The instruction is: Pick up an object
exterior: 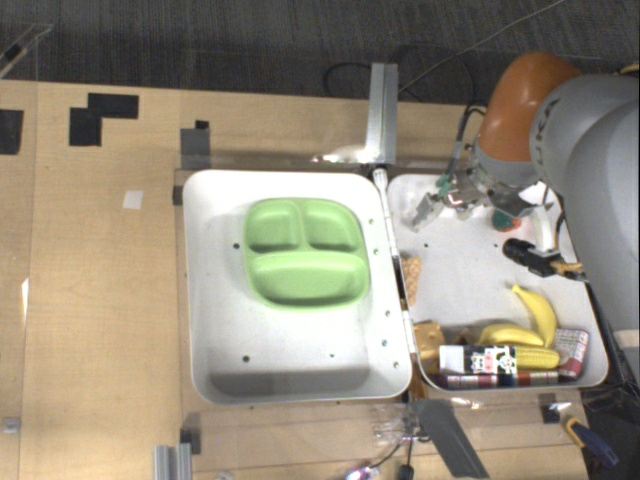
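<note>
Wooden bench (pixel 90 298) w/ two white bins side by side, arm in from right.
Left bin (pixel 215 358) holds a green divided tray (pixel 305 251). Gripper (pixel 440 200) hangs over right bin (pixel 450 268) near its top-left corner; fingers look apart, nothing betw. them. Banana (pixel 538 313) + marker (pixel 500 378) lie along bin's bottom edge, well apart from gripper.

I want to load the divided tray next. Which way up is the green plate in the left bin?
Upright. The green plate lies flat on the left bin's floor, its three recessed compartments facing up, with nothing in them.
</note>
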